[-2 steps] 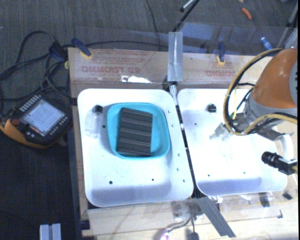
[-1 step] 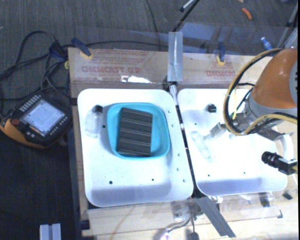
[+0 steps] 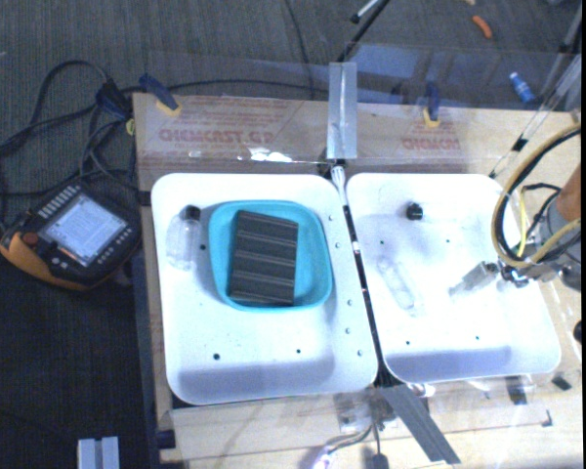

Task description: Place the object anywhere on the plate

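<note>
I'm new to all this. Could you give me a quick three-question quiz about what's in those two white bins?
1. True or false: the dark ribbed block lies on the blue plate.
2. Which bin holds the small black knob: A) left bin, B) right bin?
3. Fill in: the clear bottle with the black cap lies just ____ of the plate.

Key: 1 true; 2 B; 3 left.

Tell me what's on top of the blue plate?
A dark ribbed block lies on the blue plate, in the left bin. It covers the plate's middle, so whatever might be under it cannot be seen. A clear bottle lies beside the plate, not on it.
</note>
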Motion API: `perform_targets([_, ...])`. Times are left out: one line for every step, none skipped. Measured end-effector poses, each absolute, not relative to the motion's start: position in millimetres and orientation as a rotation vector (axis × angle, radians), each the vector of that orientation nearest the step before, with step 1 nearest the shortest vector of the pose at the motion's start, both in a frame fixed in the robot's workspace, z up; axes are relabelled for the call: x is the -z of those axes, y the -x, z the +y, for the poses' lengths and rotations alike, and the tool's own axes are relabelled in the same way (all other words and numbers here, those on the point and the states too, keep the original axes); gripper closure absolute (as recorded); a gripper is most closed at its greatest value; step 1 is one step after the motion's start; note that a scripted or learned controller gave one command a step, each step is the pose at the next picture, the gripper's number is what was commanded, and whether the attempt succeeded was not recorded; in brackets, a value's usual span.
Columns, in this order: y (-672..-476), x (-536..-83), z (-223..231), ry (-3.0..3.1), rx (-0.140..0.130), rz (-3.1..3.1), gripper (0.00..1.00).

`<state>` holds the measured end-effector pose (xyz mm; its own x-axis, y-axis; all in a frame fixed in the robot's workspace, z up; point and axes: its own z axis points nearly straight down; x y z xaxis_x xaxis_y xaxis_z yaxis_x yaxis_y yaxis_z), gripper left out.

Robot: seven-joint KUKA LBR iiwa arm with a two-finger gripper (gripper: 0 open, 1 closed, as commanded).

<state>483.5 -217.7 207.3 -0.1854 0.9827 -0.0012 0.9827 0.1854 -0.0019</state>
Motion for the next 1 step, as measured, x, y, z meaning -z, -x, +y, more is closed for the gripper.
perform_targets([-483.5, -207.2, -217.5, 2.004, -0.003, -2.418, 0.00])
